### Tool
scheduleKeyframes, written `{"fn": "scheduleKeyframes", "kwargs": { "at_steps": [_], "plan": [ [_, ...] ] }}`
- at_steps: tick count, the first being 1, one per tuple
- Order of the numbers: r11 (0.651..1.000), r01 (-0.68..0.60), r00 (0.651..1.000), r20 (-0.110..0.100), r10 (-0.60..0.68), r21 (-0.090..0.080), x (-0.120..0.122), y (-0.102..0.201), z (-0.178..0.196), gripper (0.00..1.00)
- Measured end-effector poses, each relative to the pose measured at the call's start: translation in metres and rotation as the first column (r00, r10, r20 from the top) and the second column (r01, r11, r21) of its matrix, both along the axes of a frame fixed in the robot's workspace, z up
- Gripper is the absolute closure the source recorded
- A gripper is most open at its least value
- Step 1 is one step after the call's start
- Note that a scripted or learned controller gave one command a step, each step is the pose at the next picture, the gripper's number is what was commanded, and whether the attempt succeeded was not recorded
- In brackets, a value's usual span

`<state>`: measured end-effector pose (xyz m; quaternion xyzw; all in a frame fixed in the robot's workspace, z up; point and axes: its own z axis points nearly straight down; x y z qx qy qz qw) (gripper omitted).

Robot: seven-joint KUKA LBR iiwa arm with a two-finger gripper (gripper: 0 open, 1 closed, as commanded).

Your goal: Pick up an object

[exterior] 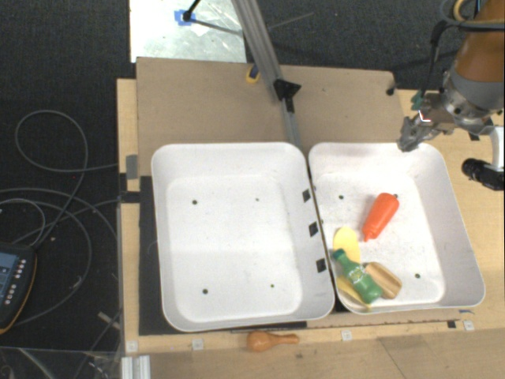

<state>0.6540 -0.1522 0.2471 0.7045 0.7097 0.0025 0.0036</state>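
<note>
In the right bin (442, 212) lie an orange carrot-shaped toy (380, 214), a yellow piece (346, 241), a green bottle (357, 278) and a tan bread-like piece (386, 278). The last three cluster near the bin's front edge. My gripper (410, 135) hangs over the bin's far right corner, well apart from the toys. Nothing shows between its fingers.
The left bin (229, 235) sits beside the right one, joined by black clips (312, 229). A tan pear-shaped toy (271, 339) lies on the bench outside the bins, at the front. A grey pole (264, 50) slants across the back. Cables lie on the floor at left.
</note>
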Motion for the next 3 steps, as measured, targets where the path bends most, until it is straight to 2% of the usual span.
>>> {"fn": "scheduleKeyframes", "kwargs": {
  "at_steps": [1,3],
  "plan": [
    [1.000,-0.003,1.000,-0.007,0.003,0.003,-0.016,0.053,0.008,1.00],
    [1.000,-0.003,1.000,-0.011,0.003,0.004,-0.059,0.156,-0.016,1.00]
  ]
}}
